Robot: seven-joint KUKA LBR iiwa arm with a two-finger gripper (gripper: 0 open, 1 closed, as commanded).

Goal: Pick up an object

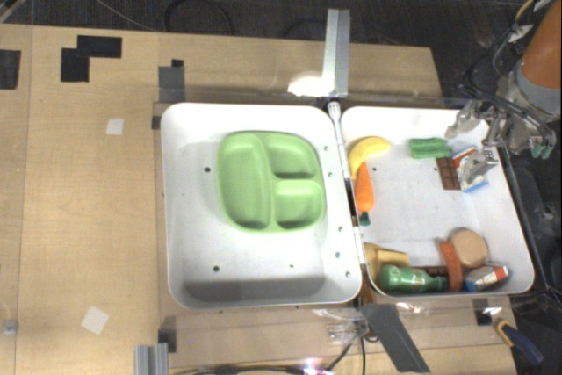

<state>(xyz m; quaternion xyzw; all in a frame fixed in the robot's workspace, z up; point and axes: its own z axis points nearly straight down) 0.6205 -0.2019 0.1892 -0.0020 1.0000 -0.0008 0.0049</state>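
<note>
Two bins (176,277) lie side by side; the right one holds the small things. The gripper (481,129) hangs over its far right corner, and I cannot tell how it stands, because cables hide it. Nearest is the brown bar (449,172), just beside and below it, long axis toward the near edge. A green block (429,148) lies left of the gripper. The arm (540,57) is cut off

A pale wooden bench (79,215) bears two white bins (189,189), side by side.
</note>
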